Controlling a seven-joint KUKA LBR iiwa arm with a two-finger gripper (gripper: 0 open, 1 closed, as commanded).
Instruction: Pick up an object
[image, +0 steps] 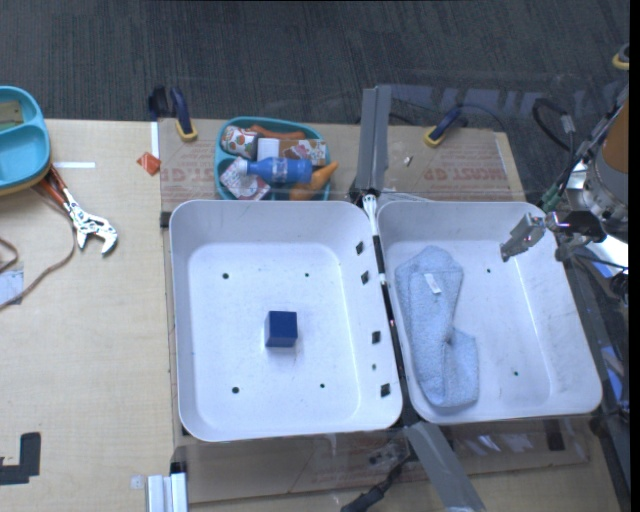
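a dark blue cube (282, 328) sits near the middle of the left bin (200, 400). a grey-blue towel (440, 330) lies crumpled in the right bin (560, 370). the end effector (522, 238) hovers over that bin's upper right corner, holding nothing; its spread cannot be told.

Bright even overhead light, soft short shadows, slightly grainy, sharp throughout

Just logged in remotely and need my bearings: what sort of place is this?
Probably a robotics lab workbench. Two shallow white plastic bins sit side by side on a plywood bench, orange-handled clamps at its far edge and a silver adjustable wrench lying loose.
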